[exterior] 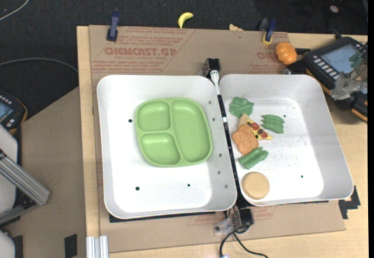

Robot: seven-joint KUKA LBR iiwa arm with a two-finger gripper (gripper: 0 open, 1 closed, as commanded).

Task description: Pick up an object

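— What colours am I getting?
— I see two white bins (117, 134), a pale green divided plate (173, 132), green toy vegetables (240, 106), and a tan round biscuit (255, 185).

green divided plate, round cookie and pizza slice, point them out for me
green divided plate (173, 132), camera view, on the ridge between its compartments
round cookie (256, 185), camera view, middle of its top face
pizza slice (252, 129), camera view, on its topping side

plate (174, 132): your green three-part plate lies flat in the left bin
food (252, 131): green pieces, a pizza slice, a tan round, clustered at the right bin's left side
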